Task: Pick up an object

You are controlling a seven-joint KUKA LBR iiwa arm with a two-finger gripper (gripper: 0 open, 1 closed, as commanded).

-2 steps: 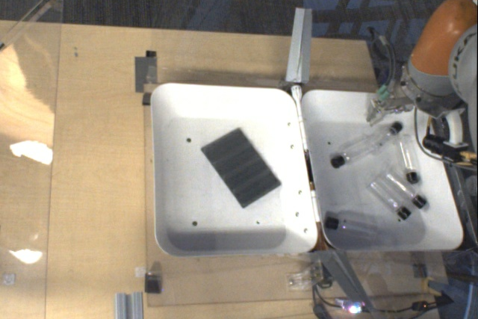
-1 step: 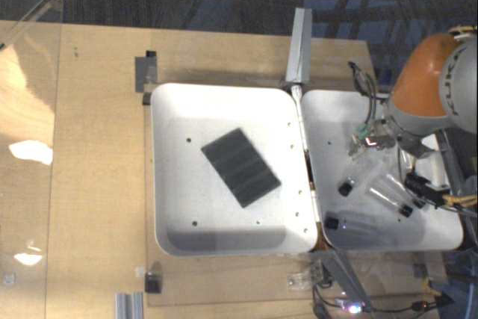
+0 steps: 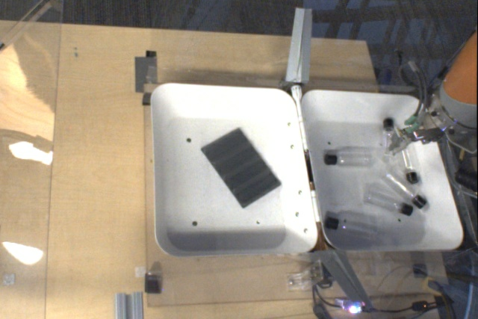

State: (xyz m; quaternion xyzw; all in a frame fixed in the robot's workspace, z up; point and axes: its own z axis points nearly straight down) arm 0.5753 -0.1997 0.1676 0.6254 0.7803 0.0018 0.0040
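The wooden desk (image 3: 89, 160) is on the left, with bright spots of light on it. On the desk sit two white bins, side by side.

The left bin (image 3: 172, 160) holds a flat dark grey pad (image 3: 240, 166). The pad lies tilted, near the middle of the bin floor.

A grey metal bar (image 3: 300, 48) stands at the back, just where the two bins meet.

The right bin (image 3: 336, 116) holds several small clear tubes with black caps. One tube (image 3: 347, 158) lies flat near the left wall of this bin. Another tube (image 3: 351, 223) lies near the front left corner. A few more tubes (image 3: 396, 194) lie close together toward the right side, with their black caps pointing right. One more black cap (image 3: 388, 123) sits near the back, just beside the hand.

The hand (image 3: 407, 132) hangs over the back right part of the right bin, close to the tubes. I cannot tell if it is apart or together, or if it has a tube.

The grey arm with its orange band (image 3: 459, 82) comes in from the right edge.
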